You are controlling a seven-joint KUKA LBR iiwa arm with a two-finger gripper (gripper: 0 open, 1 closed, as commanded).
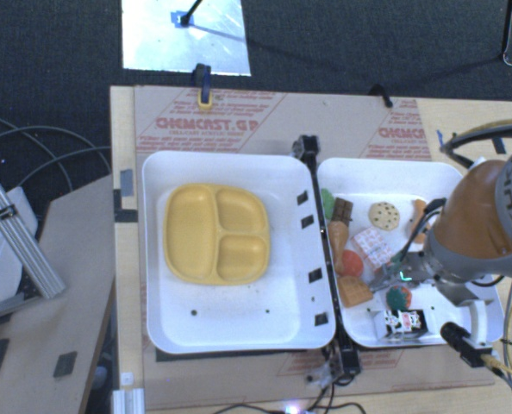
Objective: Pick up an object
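Highest over the bench, the grey arm (480, 222) with its orange band reaches in from the right and bends down into the right bin (385, 166). Its jaws sit low in that bin's middle, by a small green light, and whether they are open or closed cannot be told; nothing can be seen held between them. Just below them lies a small green and red ball (399, 298), and further toward the bin's front edge a black and white item (402, 322). Just to the left of the jaws are a red and white checkered packet (374, 247), a red-orange round piece (351, 263) and a tan piece (355, 292). Toward the back of the bin lie a pale speckled cookie (383, 215), a dark brown bar (342, 210) and a green piece (327, 203) against the left wall. The left bin (152, 248) holds a yellow divided tray (217, 234), well apart from the arm. Both bins rest on a printed cardboard sheet (239, 115), with a blue and yellow clamp (203, 89) at its far edge.
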